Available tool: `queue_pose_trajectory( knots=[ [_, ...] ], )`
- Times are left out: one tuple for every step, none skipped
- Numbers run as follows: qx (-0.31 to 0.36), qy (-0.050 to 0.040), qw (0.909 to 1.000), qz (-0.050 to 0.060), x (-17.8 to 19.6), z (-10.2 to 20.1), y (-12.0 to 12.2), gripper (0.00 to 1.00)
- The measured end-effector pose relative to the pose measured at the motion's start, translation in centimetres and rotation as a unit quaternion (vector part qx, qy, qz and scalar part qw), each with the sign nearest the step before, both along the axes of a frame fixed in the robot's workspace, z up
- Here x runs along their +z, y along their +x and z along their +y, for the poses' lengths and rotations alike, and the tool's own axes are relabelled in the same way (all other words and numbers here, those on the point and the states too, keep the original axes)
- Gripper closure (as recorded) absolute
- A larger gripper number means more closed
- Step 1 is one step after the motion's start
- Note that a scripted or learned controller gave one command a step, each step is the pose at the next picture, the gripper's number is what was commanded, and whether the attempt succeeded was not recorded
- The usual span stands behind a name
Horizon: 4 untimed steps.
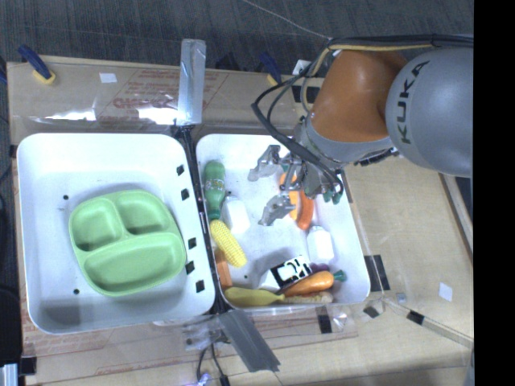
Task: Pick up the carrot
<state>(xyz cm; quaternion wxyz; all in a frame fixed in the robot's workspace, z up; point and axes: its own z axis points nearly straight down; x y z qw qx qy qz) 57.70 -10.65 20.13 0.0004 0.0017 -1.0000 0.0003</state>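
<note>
A carrot point(312, 281), orange with a green top, lies along the front of the right bin point(354, 248), beside a black-and-white block point(290, 271). My gripper point(270, 188) hangs over the middle of that bin, well behind the carrot. It is open, its two silver fingers point(264, 166) spread apart with only bare bin floor between them. A second orange piece point(305, 210) lies just under the wrist, partly hidden by it; I cannot tell what it is.
The right bin also holds a green bottle point(214, 183), a corn cob point(228, 242), a banana point(251, 297), white blocks point(238, 215) and a small orange item point(223, 273). A green divided plate point(129, 242) sits in the left bin point(32, 215).
</note>
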Motion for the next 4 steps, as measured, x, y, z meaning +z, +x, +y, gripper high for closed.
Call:
queue_pose_trajectory(
  knots=[
    [0.117, -0.0007, 0.9931, -0.002, 0.7, -8.0, 4.7, 0.00],
    [0.116, 0.0021, 0.9932, 0.001, -11.2, -7.3, 6.1, 0.00],
    [0.119, 0.0003, 0.9929, -0.003, -9.8, -7.3, 6.4, 1.00],
    [0.119, 0.0003, 0.9929, -0.003, -9.8, -7.2, 6.3, 0.00]
  ],
)
